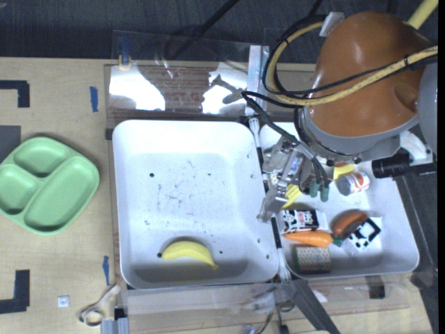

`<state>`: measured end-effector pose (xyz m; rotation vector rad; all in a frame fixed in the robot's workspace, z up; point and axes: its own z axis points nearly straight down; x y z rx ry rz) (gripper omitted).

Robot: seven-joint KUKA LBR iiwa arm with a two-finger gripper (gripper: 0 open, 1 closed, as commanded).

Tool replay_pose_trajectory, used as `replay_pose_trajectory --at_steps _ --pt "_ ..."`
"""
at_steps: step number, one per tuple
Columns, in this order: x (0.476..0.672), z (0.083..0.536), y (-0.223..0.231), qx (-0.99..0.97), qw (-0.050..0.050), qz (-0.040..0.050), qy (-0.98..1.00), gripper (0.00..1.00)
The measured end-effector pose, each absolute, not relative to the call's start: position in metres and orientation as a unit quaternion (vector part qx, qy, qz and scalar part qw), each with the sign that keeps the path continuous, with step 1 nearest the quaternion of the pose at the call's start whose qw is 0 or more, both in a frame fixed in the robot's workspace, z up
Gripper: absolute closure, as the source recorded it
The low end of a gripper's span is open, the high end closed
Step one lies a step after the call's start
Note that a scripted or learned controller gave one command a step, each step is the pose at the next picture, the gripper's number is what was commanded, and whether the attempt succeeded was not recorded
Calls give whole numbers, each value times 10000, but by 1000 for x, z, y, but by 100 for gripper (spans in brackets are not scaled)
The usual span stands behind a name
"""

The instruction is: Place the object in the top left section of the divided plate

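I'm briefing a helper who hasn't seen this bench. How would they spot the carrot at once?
Start at the right white bin, under the arm. Near its front edge lies the carrot, just ahead of a black-and-white printed card. It is the one slim orange taper lying flat with a green end; the brown-topped item beside it is stubbier.

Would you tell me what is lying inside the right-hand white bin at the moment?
In the right bin: a carrot, a black-and-white card, a hot dog and a small can. The arm covers the bin's far part.
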<state>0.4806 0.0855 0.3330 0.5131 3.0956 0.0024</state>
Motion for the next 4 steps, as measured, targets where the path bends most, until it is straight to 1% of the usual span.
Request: replay_pose_trajectory --at_steps 1,2,3,4 --pt "482 344 89 1606 51 18 9870 100" --pt "480 436 42 1310 27 6 9914 100" --pt "494 436 -5 381 45 2 9993 100" --pt "563 390 -20 -466 31 1 9989 100"
